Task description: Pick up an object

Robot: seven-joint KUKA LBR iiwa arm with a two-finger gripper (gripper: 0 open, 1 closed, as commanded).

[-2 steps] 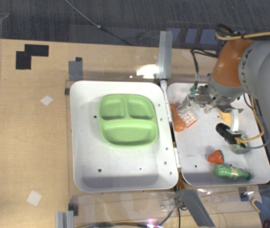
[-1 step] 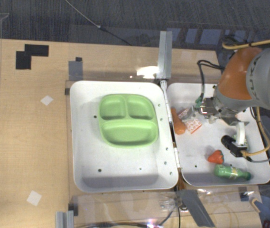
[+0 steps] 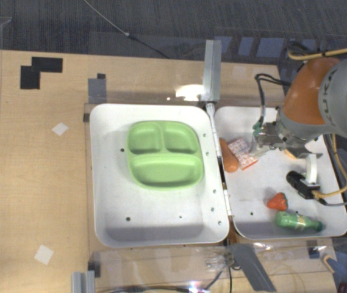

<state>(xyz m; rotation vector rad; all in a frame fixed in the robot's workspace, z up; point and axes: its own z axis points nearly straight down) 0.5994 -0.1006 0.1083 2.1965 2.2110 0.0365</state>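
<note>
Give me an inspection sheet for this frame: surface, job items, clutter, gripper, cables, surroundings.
Surface: wooden bench bearing two white bins side by side, left bin and right bin.
Job's things: in the right bin, orange carrot-like piece by the left wall, wrapped packet beside it, red strawberry-like piece, green bottle lying near the front edge.
Clutter: green divided tray in the left bin.
Gripper: gripper low over the right bin next to the packet; finger state hidden.
Cables: black cables along the arm; thin cable across the dark floor.
Surroundings: dark carpet behind the bench, black tape marks.
</note>
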